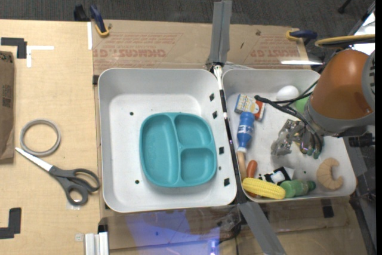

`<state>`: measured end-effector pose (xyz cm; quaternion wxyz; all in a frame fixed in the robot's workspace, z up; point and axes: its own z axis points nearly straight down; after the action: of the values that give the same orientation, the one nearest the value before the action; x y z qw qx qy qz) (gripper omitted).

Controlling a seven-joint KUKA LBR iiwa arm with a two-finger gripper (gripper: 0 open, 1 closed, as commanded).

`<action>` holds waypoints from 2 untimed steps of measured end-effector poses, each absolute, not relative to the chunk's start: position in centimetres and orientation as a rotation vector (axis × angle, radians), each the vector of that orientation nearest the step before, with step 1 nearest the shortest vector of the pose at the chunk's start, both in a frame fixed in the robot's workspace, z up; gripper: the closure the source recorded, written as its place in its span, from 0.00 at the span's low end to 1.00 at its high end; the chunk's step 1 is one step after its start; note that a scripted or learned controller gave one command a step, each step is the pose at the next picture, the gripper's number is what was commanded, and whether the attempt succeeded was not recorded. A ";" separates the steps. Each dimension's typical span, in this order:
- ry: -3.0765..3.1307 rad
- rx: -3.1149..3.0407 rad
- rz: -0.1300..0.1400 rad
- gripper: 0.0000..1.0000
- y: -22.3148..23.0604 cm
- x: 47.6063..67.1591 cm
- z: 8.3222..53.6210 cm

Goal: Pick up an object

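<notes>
Nearest the camera, along the front wall of the right bin (349, 155), lie a yellow corn cob (263, 189), a green bottle-like toy (296, 188) and a small black-and-white piece (277, 175), packed close together. Beside them toward the right corner sits a tan croissant-shaped toy (329, 174). Along the bin's left wall a blue bottle (245, 130) lies lengthwise, with a small box (246, 105) above it and something red-orange (251, 168) below; near the back wall rest a white oval thing (287, 92) and a bit of green (300, 105). The gripper (293, 139) hangs low over the bare middle of this bin, the orange-banded arm (341, 92) bulking above it. Its metal fingers look tangled with cable from where I stand — I cannot tell how wide they are spread, and I see nothing caught between them. No object has been picked yet, by my reading; the candidates all ring the gripper rather than sitting under it. That is the risk: closing where it is would likely grab nothing, and going for the front cluster could snag two toys at once or knock the corn against the wall. The left bin (113, 128) holds only a teal divided plate (178, 149), its compartments bare. On the bench, near its left edge, lie scissors (62, 174) and a tape roll (40, 137).
</notes>
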<state>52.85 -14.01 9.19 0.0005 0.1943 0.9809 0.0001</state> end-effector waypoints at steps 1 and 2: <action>3.115 0.362 -0.001 1.00 -16.2 60.5 16.7; 3.127 0.291 0.001 1.00 -12.8 53.9 9.2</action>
<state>53.86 -12.83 9.16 0.0004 0.0927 0.9957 0.0002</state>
